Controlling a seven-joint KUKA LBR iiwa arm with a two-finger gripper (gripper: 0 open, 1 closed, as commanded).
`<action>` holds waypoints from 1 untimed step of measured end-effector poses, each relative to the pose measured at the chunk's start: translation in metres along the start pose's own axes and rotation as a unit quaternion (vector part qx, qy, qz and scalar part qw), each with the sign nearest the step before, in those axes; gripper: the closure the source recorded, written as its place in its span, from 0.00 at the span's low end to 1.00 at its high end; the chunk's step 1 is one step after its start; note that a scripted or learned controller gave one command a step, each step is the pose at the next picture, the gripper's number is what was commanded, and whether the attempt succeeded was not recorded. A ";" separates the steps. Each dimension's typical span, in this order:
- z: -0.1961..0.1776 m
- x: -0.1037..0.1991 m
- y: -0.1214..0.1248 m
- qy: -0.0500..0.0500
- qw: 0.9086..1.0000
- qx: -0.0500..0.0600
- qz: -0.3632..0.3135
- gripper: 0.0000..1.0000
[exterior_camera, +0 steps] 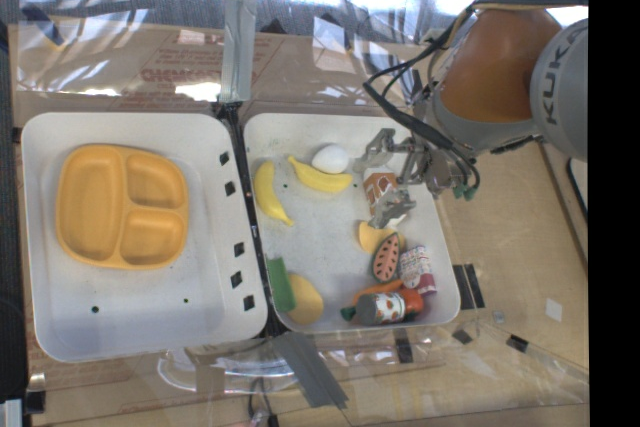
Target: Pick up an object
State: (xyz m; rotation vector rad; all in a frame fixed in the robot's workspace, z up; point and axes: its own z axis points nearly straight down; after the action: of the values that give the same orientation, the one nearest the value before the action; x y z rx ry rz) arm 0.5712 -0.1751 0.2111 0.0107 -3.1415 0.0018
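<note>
Hand low over the right bin, fingers around a small brown can.

Tray, yellow with three sections, lies in the left bin, well to the left of the hand. In the right bin, two bananas lie to the hand's left: one close to the dividing wall, the other nearer, with a white egg touching its top edge. The brown can sits between the hand's metal fingers, which are partly spread and seem to touch its sides; it rests on the bin floor. Just below the hand lie an orange wedge and a watermelon slice. Farther below, at the bin's near wall, are a green and yellow piece, a bottle and a small red and white can.
</note>
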 end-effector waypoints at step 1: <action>0.109 -0.043 0.046 0.002 1.000 -0.002 -0.023 0.00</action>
State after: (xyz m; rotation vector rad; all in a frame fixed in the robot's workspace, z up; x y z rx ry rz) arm 0.6142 -0.1290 0.1017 0.0817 -3.1357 -0.0039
